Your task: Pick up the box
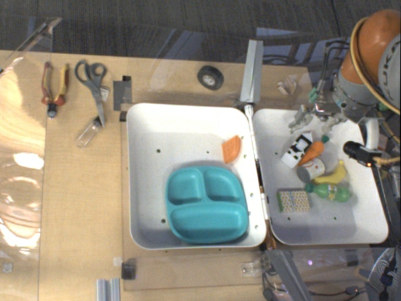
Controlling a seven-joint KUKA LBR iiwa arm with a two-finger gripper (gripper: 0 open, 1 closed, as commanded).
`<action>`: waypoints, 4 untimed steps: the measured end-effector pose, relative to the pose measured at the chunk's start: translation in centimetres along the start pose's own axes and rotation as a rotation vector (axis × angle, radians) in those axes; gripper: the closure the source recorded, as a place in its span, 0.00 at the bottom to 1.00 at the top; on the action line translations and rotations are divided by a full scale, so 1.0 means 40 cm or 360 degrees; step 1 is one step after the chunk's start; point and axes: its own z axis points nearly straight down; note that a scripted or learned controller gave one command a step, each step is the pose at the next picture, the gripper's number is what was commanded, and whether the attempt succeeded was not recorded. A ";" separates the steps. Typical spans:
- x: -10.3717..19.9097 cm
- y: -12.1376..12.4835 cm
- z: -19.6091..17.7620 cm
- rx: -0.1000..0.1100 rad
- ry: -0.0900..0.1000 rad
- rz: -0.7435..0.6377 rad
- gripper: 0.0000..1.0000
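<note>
A small white box with black markings (298, 148) lies in the right bin (369, 231), near its far left part. An orange carrot (312, 151) leans against the box's right side. My gripper (316, 115) hangs over the far edge of the right bin, just beyond the box and apart from it. Its fingers (300, 116) stand open with nothing between them. The grey arm with the orange band (376, 39) comes in from the upper right.
The right bin also holds a yellow banana (332, 174), a green bottle (333, 192), a grey cup (314, 168) and a flat speckled block (294, 200). A teal divided tray (207, 204) and an orange piece (232, 148) lie in the left bin (144, 168).
</note>
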 end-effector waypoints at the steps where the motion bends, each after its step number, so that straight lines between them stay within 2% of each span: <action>1: -0.015 -0.208 0.199 -0.0010 -0.0001 -0.0017 0.00; 2: 0.100 -0.378 0.244 -0.0023 -0.0004 -0.0091 0.00; 3: 0.096 -0.241 0.246 -0.0021 -0.0004 0.0068 0.00; 4: 0.024 -0.062 0.250 -0.0012 -0.0005 0.0011 0.00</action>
